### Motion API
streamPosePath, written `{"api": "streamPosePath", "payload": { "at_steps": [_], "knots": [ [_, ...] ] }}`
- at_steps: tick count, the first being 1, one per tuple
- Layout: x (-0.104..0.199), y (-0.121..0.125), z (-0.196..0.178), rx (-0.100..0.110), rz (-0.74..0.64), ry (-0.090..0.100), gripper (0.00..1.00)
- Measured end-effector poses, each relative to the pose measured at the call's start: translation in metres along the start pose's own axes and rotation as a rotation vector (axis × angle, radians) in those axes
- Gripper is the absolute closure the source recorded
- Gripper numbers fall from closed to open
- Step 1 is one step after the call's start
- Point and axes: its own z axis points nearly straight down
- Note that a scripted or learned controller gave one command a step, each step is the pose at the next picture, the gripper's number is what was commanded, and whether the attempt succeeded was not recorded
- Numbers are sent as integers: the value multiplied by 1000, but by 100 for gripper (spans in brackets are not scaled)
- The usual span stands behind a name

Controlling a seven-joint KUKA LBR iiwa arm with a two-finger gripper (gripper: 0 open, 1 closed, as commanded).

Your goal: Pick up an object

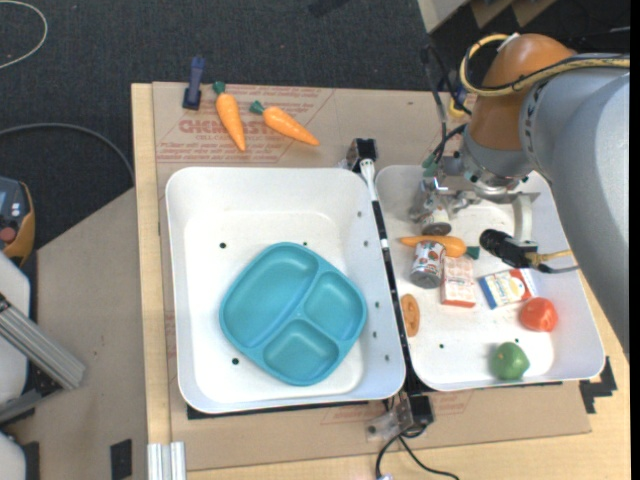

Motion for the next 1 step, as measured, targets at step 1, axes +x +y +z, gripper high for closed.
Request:
{"api": "streamPosePath", "payload": {
  "at_steps": [1],
  "knots": [
    [78,3,-108,-26,-5,2,100]
  ]
}}
